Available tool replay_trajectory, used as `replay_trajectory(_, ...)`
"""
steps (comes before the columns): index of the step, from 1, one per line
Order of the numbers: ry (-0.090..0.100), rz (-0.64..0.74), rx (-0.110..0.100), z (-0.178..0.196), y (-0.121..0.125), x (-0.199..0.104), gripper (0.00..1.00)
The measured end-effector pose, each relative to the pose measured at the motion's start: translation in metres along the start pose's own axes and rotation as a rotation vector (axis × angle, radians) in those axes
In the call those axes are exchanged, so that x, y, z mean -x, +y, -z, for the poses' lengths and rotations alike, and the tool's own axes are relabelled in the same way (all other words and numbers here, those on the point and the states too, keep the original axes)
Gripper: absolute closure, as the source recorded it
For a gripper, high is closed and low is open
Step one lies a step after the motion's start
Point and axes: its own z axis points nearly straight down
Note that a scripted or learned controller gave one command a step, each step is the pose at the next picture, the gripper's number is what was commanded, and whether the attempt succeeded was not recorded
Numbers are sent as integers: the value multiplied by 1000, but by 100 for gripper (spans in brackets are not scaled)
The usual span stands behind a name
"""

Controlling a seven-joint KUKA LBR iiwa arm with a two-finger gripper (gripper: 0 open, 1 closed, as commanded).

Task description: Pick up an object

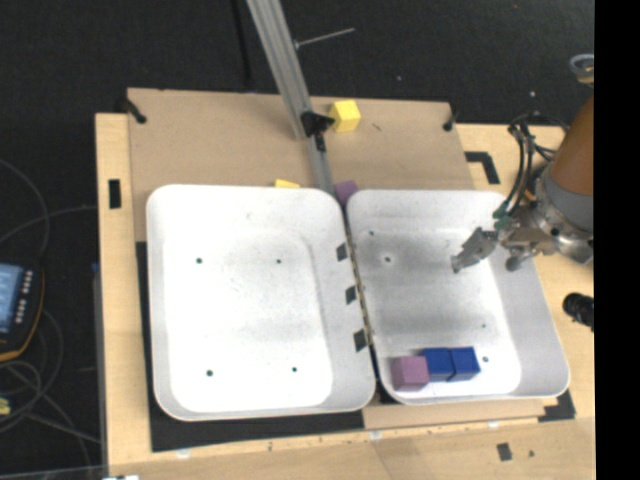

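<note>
Two small blocks, a blue plastic cube [449, 362] and a purple plastic cube [408, 371], sit touching side by side against the near edge of the right-hand shallow white bin [420, 218], towards its near-left corner, while the grey two-finger gripper [488, 250] of the KUKA arm hangs over the bin's far-right part, well apart from both. Whether the claw is apart or together cannot be told from this slanted overhead view, and nothing is seen clamped in it. The left-hand shallow white bin [240, 298] holds no blocks. Beyond the bins, on the tan board [200, 138], a yellow block [346, 116] rests by a slanted grey metal rail [285, 58], and slivers of another yellow piece [287, 183] and another purple piece [345, 190] peek out past the bins' far edges. The step in hand appears to be the approach to a pick. Doing it well likely means travelling across the bin towards its near edge, centring over one cube alone, and turning the wrist so the claw closes across the free faces rather than the shared one. The bin's raised near wall leaves little room, so a straight, slow descent looks safest.
</note>
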Motion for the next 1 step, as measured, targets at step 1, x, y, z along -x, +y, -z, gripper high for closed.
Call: replay_trajectory(1,-2,0,1,27,5,28,0)
